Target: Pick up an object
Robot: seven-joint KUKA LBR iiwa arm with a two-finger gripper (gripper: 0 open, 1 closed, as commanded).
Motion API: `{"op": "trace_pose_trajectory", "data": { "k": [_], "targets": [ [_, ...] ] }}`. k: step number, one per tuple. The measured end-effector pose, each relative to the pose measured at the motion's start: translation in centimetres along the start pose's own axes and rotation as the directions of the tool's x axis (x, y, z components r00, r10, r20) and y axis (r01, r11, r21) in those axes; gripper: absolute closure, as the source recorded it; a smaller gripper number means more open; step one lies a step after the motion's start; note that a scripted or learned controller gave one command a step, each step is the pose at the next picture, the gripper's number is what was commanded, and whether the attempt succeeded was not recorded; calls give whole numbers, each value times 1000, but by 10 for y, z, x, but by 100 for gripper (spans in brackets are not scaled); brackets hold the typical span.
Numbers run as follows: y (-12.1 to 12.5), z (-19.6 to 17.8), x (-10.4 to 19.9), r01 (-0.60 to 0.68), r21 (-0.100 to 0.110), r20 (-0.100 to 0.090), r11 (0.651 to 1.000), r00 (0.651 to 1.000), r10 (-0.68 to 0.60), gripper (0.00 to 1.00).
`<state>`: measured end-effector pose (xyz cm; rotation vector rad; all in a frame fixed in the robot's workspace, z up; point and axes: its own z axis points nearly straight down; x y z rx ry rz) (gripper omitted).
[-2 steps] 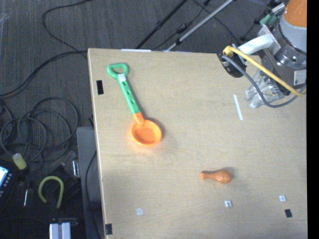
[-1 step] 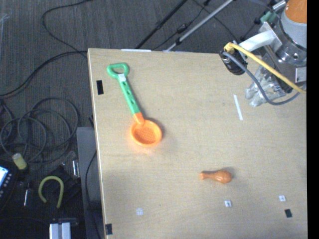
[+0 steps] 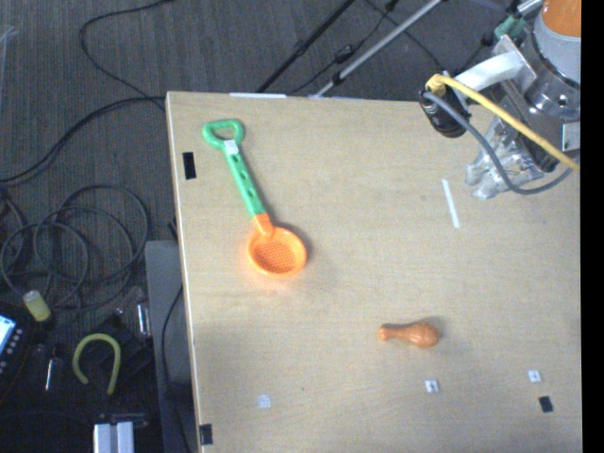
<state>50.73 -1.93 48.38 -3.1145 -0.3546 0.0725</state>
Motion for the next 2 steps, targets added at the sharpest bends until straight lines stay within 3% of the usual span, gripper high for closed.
{"op": "trace_pose_trajectory", "data": {
  "k": [2],
  "targets": [
    [-4, -14, 2, 9, 4, 12, 1000, 1000, -9, 100]
  ]
}}
